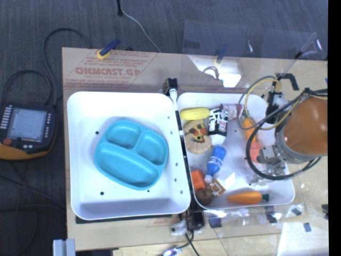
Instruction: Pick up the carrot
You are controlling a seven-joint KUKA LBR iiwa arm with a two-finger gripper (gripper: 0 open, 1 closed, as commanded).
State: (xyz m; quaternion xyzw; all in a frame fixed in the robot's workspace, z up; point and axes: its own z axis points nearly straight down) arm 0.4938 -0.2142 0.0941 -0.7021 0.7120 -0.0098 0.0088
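- The carrot is lying flat along the near wall of the right bin, green tip pointing right, with a brown toy just off its left end.
- The hand hovers above and slightly right of it; honestly can't tell how it's set under all those cables.
- I'd come straight down over the orange middle, closing across the short width.
- Watch the wall, it's right there.

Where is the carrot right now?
The carrot lies on its side in the right bin, along that bin's near edge in the camera view, just right of a small brown toy and below the blue bottle.
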